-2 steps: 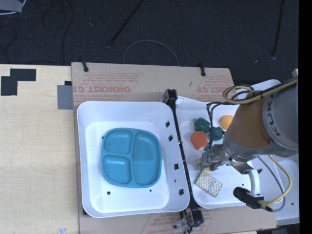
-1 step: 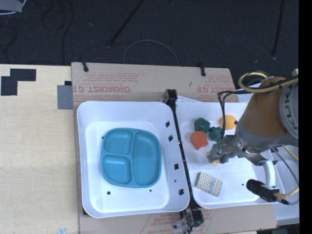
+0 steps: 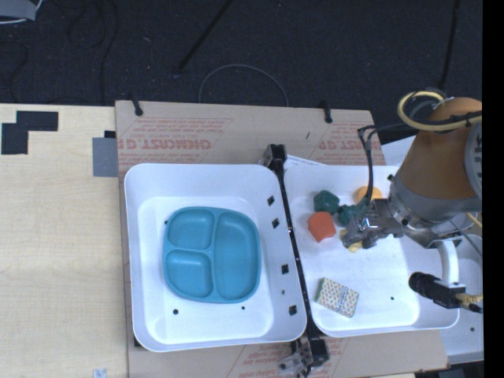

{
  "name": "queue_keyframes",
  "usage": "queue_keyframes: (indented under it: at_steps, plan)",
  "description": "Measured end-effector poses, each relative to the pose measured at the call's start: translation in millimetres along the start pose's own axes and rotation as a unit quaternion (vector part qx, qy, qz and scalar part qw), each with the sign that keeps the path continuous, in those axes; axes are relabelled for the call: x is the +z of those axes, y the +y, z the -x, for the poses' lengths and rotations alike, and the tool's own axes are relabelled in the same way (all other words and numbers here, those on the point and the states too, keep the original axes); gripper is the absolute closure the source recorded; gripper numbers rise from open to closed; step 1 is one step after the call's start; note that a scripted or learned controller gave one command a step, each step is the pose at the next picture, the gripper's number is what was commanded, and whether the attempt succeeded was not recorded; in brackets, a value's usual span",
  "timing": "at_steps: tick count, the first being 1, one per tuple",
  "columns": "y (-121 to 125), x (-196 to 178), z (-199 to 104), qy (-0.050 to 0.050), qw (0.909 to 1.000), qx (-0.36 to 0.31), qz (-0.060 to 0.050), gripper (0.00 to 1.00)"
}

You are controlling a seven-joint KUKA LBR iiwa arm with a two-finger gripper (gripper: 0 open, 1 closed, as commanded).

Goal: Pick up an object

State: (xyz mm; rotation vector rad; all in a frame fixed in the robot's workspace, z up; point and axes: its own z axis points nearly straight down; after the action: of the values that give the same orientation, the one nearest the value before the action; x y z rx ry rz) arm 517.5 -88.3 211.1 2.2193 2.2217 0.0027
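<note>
We cannot tell how the gripper (image 3: 358, 233) is set; it hangs low in the right bin (image 3: 394, 309), just beside an orange block (image 3: 320, 226) and a green toy (image 3: 326, 202). A patterned packet (image 3: 337, 297) lies nearer, a blue divided plate (image 3: 212, 253) fills the left bin (image 3: 150, 211), and the pale wooden bench (image 3: 55, 250) meets dark floor (image 3: 236, 30).

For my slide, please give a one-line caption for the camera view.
Gripper low in the right bin beside an orange block; blue divided plate in the left bin.

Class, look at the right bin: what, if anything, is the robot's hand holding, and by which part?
It cannot be told. The hand is low among the orange block, green toy and a yellow piece; its grip is unclear.
</note>
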Motion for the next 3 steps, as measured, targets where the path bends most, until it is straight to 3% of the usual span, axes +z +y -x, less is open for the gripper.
queue_keyframes:
  at_steps: [1,2,3]
  plan:
    - [-9.6,-52.9,0.8,0.0,1.0,0.0,-0.001,1.0]
    - [-8.3,-44.2,-40.0,0.001,1.0,-0.001,-0.003,1.0]
    - [-1.8,-39.5,-99.6,0.001,1.0,-0.002,-0.003,1.0]
